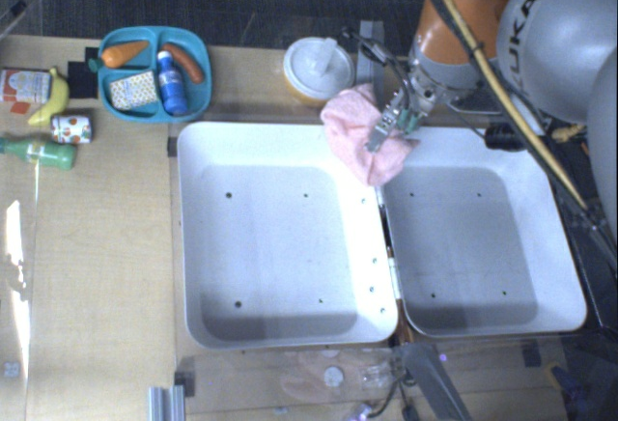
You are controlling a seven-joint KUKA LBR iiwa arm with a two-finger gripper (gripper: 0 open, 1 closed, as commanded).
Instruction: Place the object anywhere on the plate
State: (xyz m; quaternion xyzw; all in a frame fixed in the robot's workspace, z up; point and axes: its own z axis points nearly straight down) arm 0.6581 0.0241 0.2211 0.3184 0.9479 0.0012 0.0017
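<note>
A crumpled pink cloth (355,131) hangs over the far rims where the two white bins meet. My gripper (391,123) reaches in from the upper right, and its fingers are shut on the cloth's right side, which bunches around them. The blue divided plate (196,52) lies on the bench at the upper left, well to the left of the gripper. It holds an orange carrot (126,53), a hot dog (187,65), a small blue bottle (172,87) and a patterned square piece (131,91).
A white lidded cup (317,69) stands behind the left bin (280,236), just left of the cloth. The right bin (483,245) lies below the arm. A banana (53,96), a small can (70,128), a green bottle (39,153) and a box (21,84) sit at the far left.
</note>
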